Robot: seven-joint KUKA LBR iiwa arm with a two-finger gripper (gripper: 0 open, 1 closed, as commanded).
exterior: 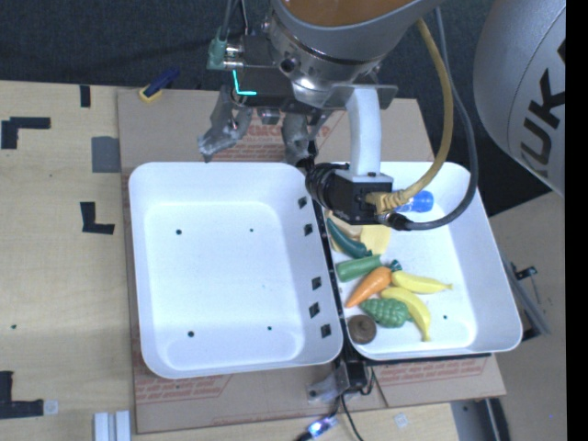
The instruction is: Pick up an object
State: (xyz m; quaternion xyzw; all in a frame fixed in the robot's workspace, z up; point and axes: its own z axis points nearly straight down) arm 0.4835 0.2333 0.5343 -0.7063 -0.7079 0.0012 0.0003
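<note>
- Worktop (pixel 55 274) of pale board, with black angular marks and a grey patch toward its left edge.
- Brown cardboard sheet (pixel 165 127) covers the middle and right of the worktop; two white bins sit on it, walls touching.
- Dark blue cloth (pixel 92 26) hangs behind the worktop's far edge, and a small yellow-and-blue piece (pixel 158 84) lies at the sheet's far left corner.
- Left bin (pixel 211 274) has a bare white floor with four dark dots.
- Right bin (pixel 478 274) holds every toy, crowded against the shared wall: an orange carrot (pixel 367 285), a green vegetable (pixel 356 269) just above it, two yellow bananas (pixel 421 284) beside it, a dark green bumpy piece (pixel 384 313) and a brown round piece (pixel 361 327) toward the near edge.
- Farther back lie a pale yellow block (pixel 375 239) and a blue piece (pixel 421 202), partly hidden by the arm.
- Jaws hang over the left bin's far rim, fingers (pixel 217 140) spread apart with nothing between them.
</note>
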